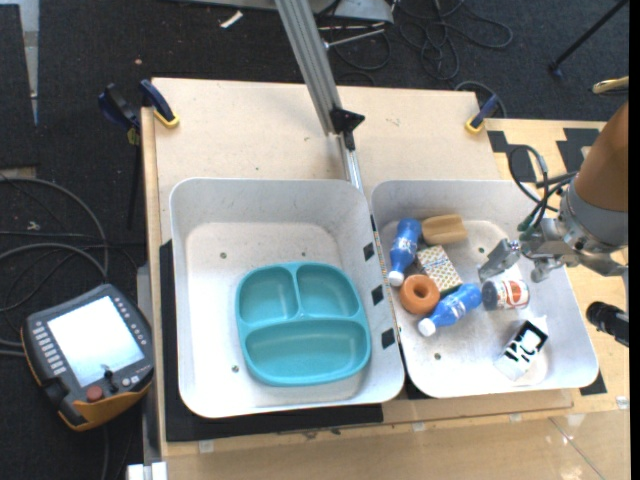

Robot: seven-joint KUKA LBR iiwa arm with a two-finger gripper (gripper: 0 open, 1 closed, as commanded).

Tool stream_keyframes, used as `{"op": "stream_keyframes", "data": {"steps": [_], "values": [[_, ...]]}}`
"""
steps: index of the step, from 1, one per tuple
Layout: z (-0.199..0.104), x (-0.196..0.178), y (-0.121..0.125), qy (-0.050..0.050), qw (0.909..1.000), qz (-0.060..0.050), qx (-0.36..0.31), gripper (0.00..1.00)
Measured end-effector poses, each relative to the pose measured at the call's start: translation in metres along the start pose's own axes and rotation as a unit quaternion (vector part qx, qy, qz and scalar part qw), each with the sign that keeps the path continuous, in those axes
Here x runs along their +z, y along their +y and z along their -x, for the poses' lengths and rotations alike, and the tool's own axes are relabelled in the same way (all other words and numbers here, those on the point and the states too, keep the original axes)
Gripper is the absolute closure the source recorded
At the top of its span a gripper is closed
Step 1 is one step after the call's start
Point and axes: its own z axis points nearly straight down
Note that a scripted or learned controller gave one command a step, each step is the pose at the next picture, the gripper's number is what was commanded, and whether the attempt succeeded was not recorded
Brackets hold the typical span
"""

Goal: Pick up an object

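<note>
My gripper point(517, 265) hangs over the right part of the right bin point(570, 368), reaching in from the right. Its fingers point(496, 259) stand open with nothing between them. Just below it in the view lies a small red and white can point(507, 293) on its side. Left of the can are a blue bottle point(452, 308), an orange doughnut point(419, 293), a checkered packet point(438, 266), a second blue bottle point(403, 248) and a tan block point(443, 230). A black and white box point(524, 346) lies near the bin's front right corner.
The left bin point(200, 218) holds a teal divided tray point(300, 323). A slanted metal pole point(312, 53) runs down to the wall between the bins. A teach pendant point(88, 353) lies off the bench at the left.
</note>
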Motion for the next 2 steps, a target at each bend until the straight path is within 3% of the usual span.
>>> {"op": "stream_keyframes", "data": {"steps": [1, 2], "values": [[0.0, 0.0, 0.0, 0.0, 1.0, 0.0, 0.001, 0.0], [-0.001, 0.061, 0.004, -0.002, 1.0, 0.002, 0.001, 0.0]]}}
